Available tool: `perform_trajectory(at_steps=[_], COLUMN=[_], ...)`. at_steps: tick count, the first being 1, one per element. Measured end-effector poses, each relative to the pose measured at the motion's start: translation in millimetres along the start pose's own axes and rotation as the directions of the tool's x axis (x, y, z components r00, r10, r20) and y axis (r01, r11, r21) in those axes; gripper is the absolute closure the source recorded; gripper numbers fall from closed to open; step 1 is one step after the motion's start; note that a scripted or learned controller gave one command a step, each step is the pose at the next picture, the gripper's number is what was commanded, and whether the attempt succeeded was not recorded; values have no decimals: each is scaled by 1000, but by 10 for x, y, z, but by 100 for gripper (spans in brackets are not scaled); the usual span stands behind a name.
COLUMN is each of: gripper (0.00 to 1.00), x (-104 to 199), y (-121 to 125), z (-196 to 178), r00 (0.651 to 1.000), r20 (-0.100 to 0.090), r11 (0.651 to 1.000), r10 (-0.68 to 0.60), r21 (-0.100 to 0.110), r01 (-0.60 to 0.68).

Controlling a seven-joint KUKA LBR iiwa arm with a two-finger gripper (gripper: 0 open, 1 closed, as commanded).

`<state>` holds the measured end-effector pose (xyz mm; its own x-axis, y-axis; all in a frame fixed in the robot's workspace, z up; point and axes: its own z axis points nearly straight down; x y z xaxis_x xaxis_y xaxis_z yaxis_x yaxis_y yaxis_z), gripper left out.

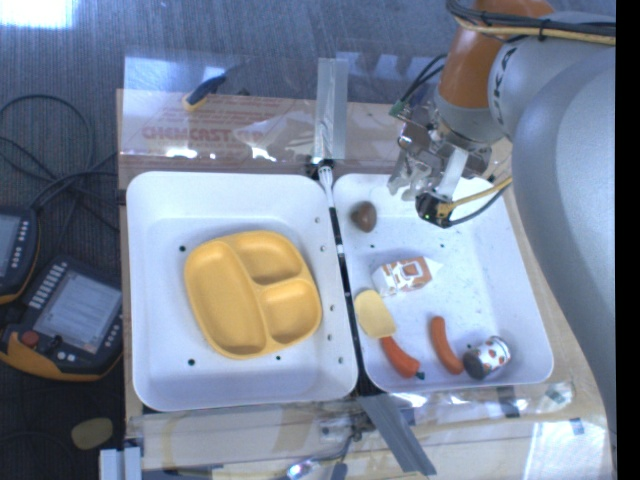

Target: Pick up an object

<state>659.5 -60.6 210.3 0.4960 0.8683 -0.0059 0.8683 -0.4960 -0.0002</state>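
Gripper (pixel 412 183) hangs over the far end of the right bin (pixel 490 268); nothing seen held, and whether it is spread or closed cannot be told.
Left bin (pixel 165 368) holds a yellow divided plate (pixel 250 293). In the right bin, a pale yellow piece (pixel 375 315) and orange carrot (pixel 400 356) lie by the divider, and a brown lump (pixel 363 215) sits just left of the gripper. A white-and-orange packet (pixel 403 275) lies mid-bin, with an orange sausage (pixel 445 343) and speckled ball (pixel 487 356) near the right corner. Likely target is the brown lump: it looks light, rounded and firm and may roll if nudged, so pinch across its middle from above.
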Motion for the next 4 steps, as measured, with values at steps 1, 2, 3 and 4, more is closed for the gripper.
perform_trajectory(at_steps=[1, 2, 3, 4], gripper=[100, 100, 100, 100], x=[135, 187, 681, 1067], y=[14, -15, -293, -730], z=[176, 273, -99, -24], r00=[999, 995, 960, 952], r20=[2, 0, -2, 0], r11=[999, 995, 960, 952], r10=[41, 98, 280, 307], r21=[1, 3, 3, 4], r01=[-41, -98, -280, -307])
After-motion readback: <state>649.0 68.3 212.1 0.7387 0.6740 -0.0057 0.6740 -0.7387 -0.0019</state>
